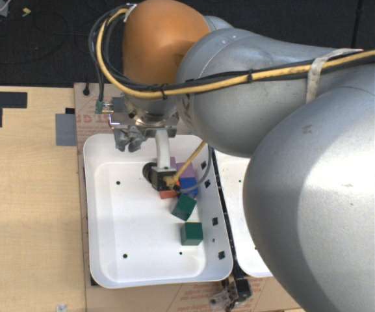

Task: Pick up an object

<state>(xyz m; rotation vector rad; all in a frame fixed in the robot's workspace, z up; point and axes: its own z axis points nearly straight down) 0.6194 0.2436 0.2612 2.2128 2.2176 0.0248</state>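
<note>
The arm [304, 174] comes in from the right. Its thick grey link fills the near right corner and covers most of the right bin [239, 252]. It runs out to the orange band [161, 38] at the far side, where the wrist turns straight down over the left bin [103, 239]. The gripper [129, 145] hangs at that bin's far edge, toward its middle. Its two fingers [121, 143] point down with a narrow gap, and nothing is between them.

There are two white bins side by side on the bench [25, 194]. The loose things I can see all lie in the left one, bunched toward its right wall. I count two green blocks. The near green block [191, 233] lies flat, and the far green block [184, 207] sits just behind it, turned at an angle. Beyond them is one blue block [188, 186], with one orange piece [169, 194] close at its left, partly hidden under the robot's own fittings. Whether these two touch I can't make out.

The whole cluster lies nearer than the gripper and to its right. None of the blocks touches the fingers.
</note>
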